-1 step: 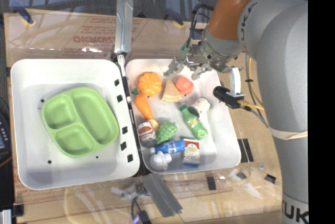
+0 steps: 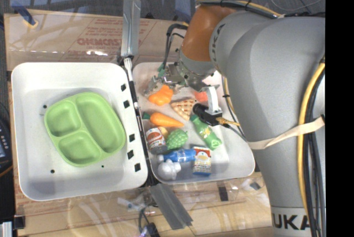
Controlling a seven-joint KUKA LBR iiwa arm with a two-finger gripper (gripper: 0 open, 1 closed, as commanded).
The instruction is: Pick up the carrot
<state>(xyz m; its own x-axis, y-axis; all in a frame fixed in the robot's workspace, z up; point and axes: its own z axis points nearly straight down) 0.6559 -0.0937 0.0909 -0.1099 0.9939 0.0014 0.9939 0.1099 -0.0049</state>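
The carrot [image 2: 167, 119] lies in the right bin [image 2: 240, 150], at 6 o'clock from the gripper [image 2: 168, 76]. I cannot tell if the gripper is spread or pressed together.

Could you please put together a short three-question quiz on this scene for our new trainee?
1. True or false: the carrot lies in the left bin.
2. What sits in the left bin? A) a green divided plate B) a blue bottle C) a soup can
3. Fill in: the gripper hovers over the ____ end of the right bin, as seen in the camera view.

Key
1. False: it lies in the right bin, among the other toy foods.
2. A
3. Far (upper) end, near an orange toy.
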